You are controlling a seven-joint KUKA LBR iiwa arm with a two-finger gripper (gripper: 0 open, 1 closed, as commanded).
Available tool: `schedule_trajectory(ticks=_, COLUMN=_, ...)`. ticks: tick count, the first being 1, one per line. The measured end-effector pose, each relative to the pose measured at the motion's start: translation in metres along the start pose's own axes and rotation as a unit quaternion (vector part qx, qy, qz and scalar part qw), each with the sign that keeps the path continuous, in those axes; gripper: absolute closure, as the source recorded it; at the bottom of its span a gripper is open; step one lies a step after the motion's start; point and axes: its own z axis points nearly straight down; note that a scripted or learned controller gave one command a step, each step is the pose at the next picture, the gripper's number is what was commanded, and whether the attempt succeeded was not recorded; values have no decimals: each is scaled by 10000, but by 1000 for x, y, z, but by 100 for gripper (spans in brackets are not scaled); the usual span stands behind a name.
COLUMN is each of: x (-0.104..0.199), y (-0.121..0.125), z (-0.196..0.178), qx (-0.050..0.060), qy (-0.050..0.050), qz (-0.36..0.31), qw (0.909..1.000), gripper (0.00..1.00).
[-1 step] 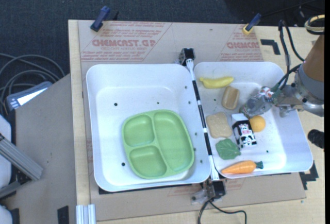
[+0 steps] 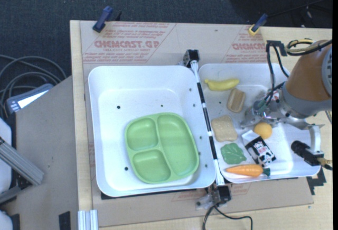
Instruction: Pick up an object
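Your gripper sits low in the right bin, centre right of the frame; you cannot tell its grip; the orange ball lies just below it, the banana upper left, the carrot at the bottom; the green tray fills the left bin.
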Motion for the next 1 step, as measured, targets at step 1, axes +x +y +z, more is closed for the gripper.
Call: schedule_trajectory(ticks=1, x=29, y=-45, z=0, qx=14, qy=8, qz=1, qw=10000, gripper=0)
